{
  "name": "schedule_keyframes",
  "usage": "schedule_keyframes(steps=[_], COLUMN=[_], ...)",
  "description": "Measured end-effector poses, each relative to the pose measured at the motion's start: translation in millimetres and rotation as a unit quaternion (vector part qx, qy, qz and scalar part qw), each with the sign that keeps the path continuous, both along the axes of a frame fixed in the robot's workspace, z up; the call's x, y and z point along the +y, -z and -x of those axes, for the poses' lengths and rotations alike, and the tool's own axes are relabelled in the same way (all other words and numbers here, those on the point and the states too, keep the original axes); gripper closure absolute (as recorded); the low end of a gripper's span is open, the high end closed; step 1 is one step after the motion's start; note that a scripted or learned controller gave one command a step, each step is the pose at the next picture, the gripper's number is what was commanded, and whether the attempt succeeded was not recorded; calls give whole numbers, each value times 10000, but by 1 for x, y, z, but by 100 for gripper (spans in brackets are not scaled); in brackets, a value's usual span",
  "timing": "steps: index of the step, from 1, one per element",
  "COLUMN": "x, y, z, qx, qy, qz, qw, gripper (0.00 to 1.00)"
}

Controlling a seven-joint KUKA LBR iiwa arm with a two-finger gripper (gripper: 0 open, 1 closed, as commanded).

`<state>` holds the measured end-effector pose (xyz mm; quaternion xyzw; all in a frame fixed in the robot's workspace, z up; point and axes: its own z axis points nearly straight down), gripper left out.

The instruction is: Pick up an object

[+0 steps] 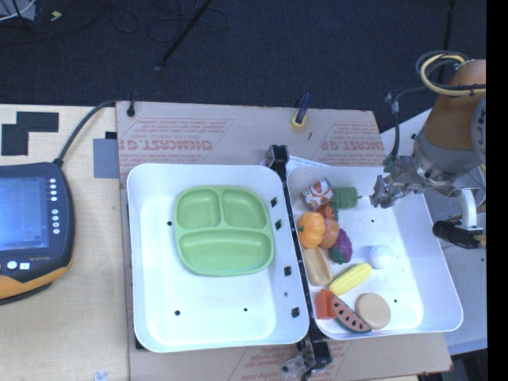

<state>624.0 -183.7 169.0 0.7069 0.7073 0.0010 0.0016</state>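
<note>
The right white bin (429, 292) holds several toy foods: a red-and-white can (318, 192), a green broccoli piece (345, 197), an orange pumpkin (312, 228), purple grapes (341, 246), a white egg (382, 256), a yellow corn cob (350, 277), a tan bread stick (317, 267), a watermelon slice (347, 314) and a round tan cookie (373, 309). My gripper (384, 191) hangs over the bin's upper right part, to the right of the broccoli and above the egg. Nothing shows between its fingers.
The left white bin (151, 292) carries a green three-compartment plate (223, 230). A black divider (287, 236) runs between the bins. A tablet-like pendant (32, 225) lies at the far left. A blue-and-yellow clamp (301, 111) sits behind the bins.
</note>
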Motion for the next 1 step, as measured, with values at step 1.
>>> schedule_keyframes(steps=[1], x=[-1], y=[-54], z=[-1], qx=[-2], qy=[-3], qz=[3], qw=[10000], gripper=[100])
